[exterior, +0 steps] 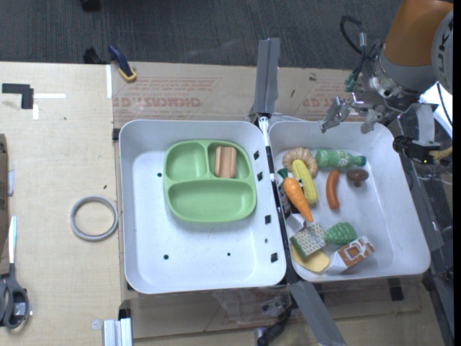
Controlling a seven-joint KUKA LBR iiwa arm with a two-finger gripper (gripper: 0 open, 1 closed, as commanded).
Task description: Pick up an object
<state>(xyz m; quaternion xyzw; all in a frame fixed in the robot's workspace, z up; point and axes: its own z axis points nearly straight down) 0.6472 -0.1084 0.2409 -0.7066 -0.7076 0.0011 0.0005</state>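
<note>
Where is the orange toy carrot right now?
The orange toy carrot lies in the right white bin, near its left wall, beside the yellow corn cob.

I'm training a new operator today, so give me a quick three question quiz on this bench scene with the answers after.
1. True or false: the end effector is holding the carrot.
2. Which bin holds the green tray: left or right in the camera view?
3. Multiple choice: what lies in the tray's small top right compartment? A) corn B) a tan sausage C) a mushroom

Key:
1. False. The end effector hangs over the right bin's far edge with nothing between its fingers.
2. Left bin.
3. B, the sausage. The corn and mushroom lie in the right bin.
</note>
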